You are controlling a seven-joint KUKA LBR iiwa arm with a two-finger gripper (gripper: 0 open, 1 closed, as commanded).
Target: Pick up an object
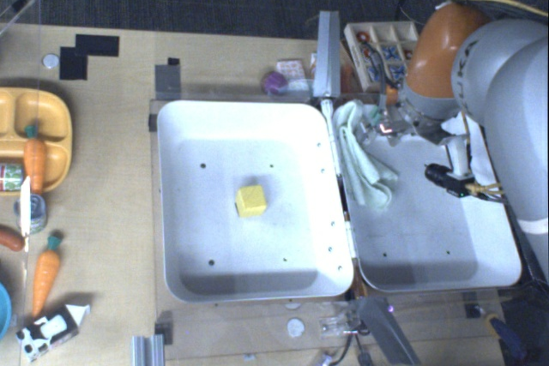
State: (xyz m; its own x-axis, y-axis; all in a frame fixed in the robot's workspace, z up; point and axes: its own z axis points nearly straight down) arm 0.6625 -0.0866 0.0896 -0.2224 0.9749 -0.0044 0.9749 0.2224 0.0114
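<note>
The left bin [180,184] looked smooth matt plastic; the yellow block [251,201] spongy and dull; the right bin's cloth [362,163] soft, crumpled.

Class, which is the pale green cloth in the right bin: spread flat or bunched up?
Bunched up. The cloth lies in crumpled folds against the left wall of the right bin, beside the gripper.

A block [251,201] lies in the left bin [184,270]; a cloth [364,167] in the right bin [446,270].
</note>
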